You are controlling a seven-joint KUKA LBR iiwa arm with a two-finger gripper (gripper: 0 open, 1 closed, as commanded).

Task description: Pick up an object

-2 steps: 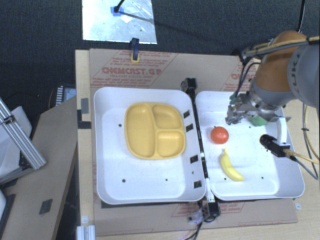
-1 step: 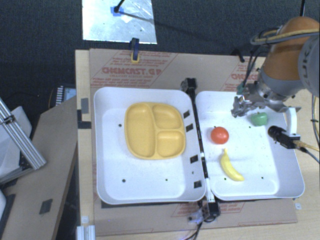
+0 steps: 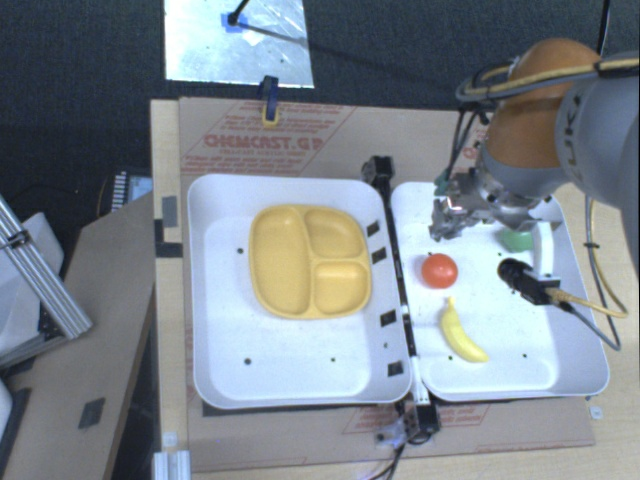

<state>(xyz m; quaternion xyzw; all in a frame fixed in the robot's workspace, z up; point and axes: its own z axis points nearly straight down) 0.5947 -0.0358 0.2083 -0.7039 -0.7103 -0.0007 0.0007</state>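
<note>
White bins (image 3: 222,298), yellow banana (image 3: 463,336), cardboard (image 3: 300,136), dark floor (image 3: 70,78)

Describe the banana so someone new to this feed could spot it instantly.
Start at the white bin on the view's right. Near its front edge, just below the red ball, lies the banana. It is the only long, curved yellow thing there; the ball is round, and the yellow plate sits in the left bin.

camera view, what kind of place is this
Likely a robotics lab bench: a grey-and-orange robot arm over the right bin, with a tomato and banana, and a yellow divided plate in the left bin.
</note>
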